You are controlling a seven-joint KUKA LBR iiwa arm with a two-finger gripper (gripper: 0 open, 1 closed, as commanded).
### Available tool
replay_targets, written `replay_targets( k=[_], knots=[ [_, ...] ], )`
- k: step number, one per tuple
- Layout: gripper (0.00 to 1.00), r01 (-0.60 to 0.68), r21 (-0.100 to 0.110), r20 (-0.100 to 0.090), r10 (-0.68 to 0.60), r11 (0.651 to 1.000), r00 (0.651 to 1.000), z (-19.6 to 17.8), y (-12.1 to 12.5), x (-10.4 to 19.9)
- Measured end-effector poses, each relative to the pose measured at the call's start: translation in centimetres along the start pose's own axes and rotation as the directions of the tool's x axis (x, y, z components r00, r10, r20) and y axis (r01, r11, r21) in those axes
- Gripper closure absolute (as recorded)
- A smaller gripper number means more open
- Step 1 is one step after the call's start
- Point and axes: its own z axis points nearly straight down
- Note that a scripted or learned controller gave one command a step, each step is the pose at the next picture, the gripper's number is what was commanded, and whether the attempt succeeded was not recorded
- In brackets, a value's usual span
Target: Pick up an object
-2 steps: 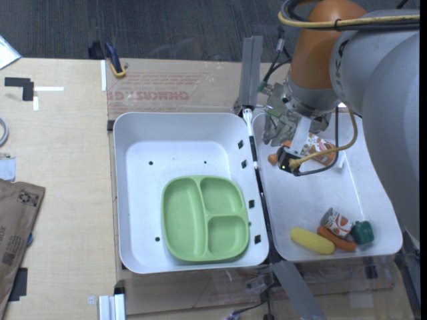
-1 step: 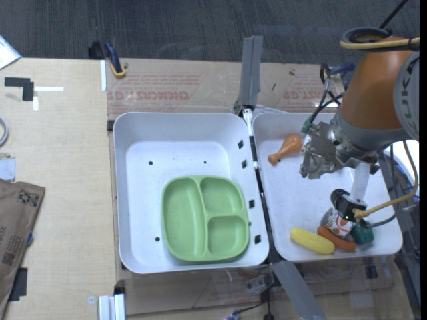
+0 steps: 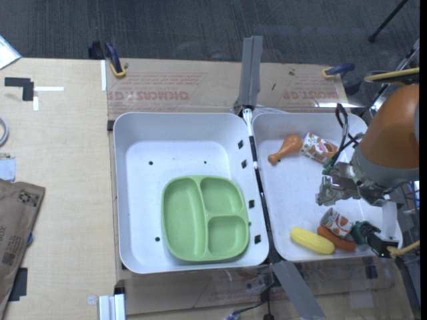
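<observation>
pincer tips blurred, packet partly hidden beneath arm

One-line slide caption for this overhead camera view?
KUKA arm's gripper hovers over the right bin among corn, drumstick and packets; a green divided plate sits in the left bin.

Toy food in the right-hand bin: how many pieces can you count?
5: a drumstick and a snack packet near the far wall, a corn cob, a carrot and another packet near the front. The arm may hide more.
</observation>
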Motion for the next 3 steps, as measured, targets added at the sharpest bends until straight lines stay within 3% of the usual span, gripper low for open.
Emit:
replay_targets(
  k=[1,2,3],
  knots=[
    [0.00,0.001,0.000,0.000,-0.001,1.000,1.000,0.0,0.0,0.0],
    [0.00,0.116,-0.001,-0.001,-0.116,0.993,0.993,6.2,-0.9,-3.2],
    [1.00,0.113,-0.003,-0.001,-0.113,0.994,0.994,5.4,-0.7,-3.3]
  ],
)
